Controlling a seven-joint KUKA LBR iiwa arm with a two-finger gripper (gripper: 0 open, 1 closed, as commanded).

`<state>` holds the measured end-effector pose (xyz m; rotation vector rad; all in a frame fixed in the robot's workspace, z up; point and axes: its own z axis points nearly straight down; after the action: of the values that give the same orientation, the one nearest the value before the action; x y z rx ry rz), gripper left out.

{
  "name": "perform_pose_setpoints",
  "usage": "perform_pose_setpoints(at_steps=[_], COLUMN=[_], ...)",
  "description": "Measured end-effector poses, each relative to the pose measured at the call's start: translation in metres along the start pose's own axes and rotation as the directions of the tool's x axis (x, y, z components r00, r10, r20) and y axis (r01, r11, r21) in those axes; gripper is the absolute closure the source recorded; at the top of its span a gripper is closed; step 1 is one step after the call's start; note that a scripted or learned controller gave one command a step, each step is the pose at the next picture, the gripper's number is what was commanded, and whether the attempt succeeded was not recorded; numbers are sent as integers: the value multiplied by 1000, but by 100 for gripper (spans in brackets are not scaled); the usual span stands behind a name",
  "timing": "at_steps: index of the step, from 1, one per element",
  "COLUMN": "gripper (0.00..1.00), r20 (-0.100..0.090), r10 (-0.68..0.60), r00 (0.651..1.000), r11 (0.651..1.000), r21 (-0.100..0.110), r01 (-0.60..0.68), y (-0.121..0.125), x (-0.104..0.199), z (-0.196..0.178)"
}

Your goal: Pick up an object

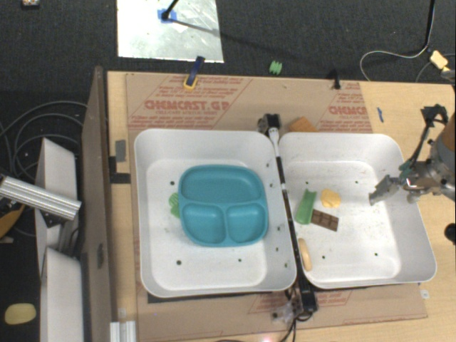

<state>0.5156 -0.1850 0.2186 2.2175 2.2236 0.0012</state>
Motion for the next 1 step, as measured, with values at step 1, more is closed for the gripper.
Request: perform_pose_setpoints(at_steps=[1], gripper=[0], r20=[-5], r10=[-9], r00=[1000], r11=[1000], r21=[4], r01=[10], y=[-1], x=[97], z=[49])
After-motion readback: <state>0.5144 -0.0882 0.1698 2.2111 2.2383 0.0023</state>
